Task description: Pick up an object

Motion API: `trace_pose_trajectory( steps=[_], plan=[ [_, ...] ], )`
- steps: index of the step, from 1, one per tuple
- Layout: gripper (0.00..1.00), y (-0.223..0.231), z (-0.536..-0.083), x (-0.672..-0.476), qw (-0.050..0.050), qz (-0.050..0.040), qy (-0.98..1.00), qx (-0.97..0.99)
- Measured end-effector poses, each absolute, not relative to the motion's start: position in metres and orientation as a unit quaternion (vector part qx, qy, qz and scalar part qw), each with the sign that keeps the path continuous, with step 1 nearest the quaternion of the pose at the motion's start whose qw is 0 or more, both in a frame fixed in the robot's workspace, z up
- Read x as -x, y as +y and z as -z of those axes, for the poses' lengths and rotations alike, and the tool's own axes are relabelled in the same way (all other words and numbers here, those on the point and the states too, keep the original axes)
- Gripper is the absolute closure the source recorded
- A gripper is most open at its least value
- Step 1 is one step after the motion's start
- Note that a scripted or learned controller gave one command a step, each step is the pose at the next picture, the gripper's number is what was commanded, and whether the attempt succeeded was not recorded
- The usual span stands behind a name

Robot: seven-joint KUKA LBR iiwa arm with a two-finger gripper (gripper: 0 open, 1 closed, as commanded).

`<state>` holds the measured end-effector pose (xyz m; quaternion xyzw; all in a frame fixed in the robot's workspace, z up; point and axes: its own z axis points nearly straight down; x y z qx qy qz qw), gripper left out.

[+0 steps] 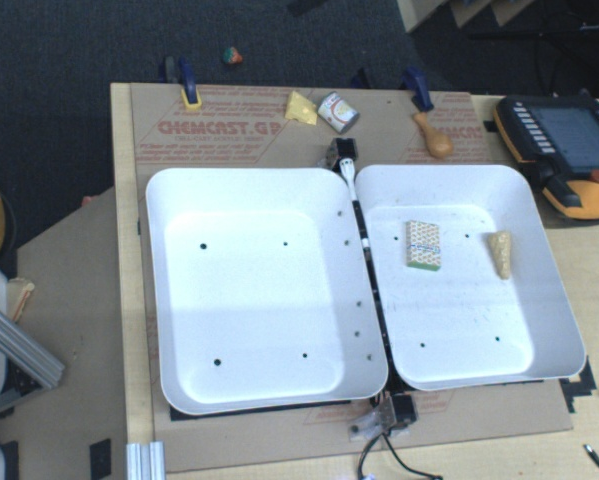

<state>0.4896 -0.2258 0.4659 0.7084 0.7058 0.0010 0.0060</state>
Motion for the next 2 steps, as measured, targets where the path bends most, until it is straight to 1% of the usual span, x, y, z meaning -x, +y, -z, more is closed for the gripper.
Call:
trace_pose_trajectory(
  steps=[1, 2],
  plan=[
    [1.00, -0.157, -0.347, -0.481, -0.006, 0.0021, 0.709, -0.705],
    [1.00, -0.219, -0.384, -0.479, 0.004, -0.0004, 0.706, -0.708]
  ],
)
